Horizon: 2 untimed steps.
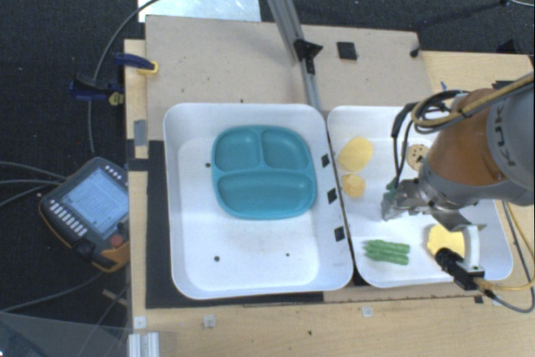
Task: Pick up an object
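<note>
Dark carpet surrounds a tan surface (251, 63) bearing 2 white bins. At 9 o'clock, the left bin (188, 247) holds a teal divided plate (263, 171). At 3 o'clock, the right bin (368, 276) holds 2 yellow pieces (355, 153), green beans (386, 251) and a yellow wedge (443, 240). Our claw (399, 203) hovers at 12 o'clock of the beans; we cannot tell its spread. We judge we should center over 1 item, then descend straight.
</note>
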Available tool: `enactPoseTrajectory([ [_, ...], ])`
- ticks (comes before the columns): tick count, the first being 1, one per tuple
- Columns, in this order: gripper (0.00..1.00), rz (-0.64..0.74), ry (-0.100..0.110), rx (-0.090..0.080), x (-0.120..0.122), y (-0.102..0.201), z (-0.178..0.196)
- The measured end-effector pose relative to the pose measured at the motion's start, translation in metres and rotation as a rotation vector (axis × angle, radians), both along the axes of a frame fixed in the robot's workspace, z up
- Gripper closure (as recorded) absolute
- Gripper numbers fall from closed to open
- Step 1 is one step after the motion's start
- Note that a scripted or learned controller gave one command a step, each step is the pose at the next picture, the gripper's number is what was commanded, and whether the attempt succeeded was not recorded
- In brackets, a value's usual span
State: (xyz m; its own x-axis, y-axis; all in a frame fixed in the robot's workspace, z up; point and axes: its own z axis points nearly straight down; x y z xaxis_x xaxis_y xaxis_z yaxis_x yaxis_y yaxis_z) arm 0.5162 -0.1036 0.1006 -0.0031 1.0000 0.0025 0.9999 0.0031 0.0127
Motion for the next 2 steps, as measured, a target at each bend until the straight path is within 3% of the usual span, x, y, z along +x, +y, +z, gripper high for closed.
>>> enactPoseTrajectory([
  [1,1.00,0.001,0.008,-0.004,0.007,-0.002,0.045],
  [2,1.00,0.002,0.006,-0.003,0.000,0.003,0.099],
])
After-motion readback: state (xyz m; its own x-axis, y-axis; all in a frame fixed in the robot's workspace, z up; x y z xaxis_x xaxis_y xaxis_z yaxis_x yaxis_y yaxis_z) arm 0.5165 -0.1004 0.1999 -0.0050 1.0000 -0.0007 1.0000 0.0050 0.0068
